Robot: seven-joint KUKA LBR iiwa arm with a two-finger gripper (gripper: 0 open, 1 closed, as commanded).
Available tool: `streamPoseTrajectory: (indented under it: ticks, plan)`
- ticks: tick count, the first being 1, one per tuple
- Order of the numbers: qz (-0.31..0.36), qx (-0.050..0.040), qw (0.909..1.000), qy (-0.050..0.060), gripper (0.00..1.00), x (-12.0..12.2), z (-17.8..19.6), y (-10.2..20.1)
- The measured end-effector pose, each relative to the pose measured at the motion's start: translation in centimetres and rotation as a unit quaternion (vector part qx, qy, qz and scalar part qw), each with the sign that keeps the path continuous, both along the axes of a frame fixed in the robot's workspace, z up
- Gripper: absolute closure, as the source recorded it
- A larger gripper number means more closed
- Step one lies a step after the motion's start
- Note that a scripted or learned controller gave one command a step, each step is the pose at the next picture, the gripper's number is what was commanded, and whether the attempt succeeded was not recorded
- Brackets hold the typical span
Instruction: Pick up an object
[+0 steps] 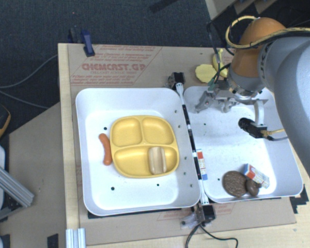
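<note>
My gripper (pixel 217 103) hangs over the far left corner of the right bin (pixel 222 149), below the orange wrist band, with nothing visibly in it. Far from it, at that bin's near right corner, lie a round brown cookie (pixel 234 183), a smaller brown piece (pixel 252 188) and a little red, white and blue box (pixel 256 174). The left bin (pixel 85 107) holds a yellow divided plate (pixel 139 138) with a tan bun (pixel 156 160) in its lower right compartment. An orange sausage (pixel 106 149) lies just left of the plate.
A yellow object (pixel 204 72) sits on the bench behind the right bin, close to the gripper. A black part with a cable (pixel 251 127) sticks out under the arm. A blue clamp (pixel 86 43) is at the board's far left corner.
</note>
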State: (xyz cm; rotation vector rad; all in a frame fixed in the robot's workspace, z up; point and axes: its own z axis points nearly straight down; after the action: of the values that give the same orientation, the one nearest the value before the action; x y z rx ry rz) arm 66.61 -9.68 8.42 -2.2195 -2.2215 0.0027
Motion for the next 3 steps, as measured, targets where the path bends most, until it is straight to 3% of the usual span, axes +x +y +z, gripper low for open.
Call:
streamPoseTrajectory:
  ticks: [1, 2, 3]
  plan:
    - [-0.001, -0.0007, 1.0000, -0.001, 0.00, 0.0, 0.1, -0.8]
    - [0.000, -0.0001, 1.0000, -0.001, 0.00, 0.1, 0.1, 0.6]
    - [0.001, -0.0008, 1.0000, -0.002, 1.00, 0.1, 1.2, 0.5]
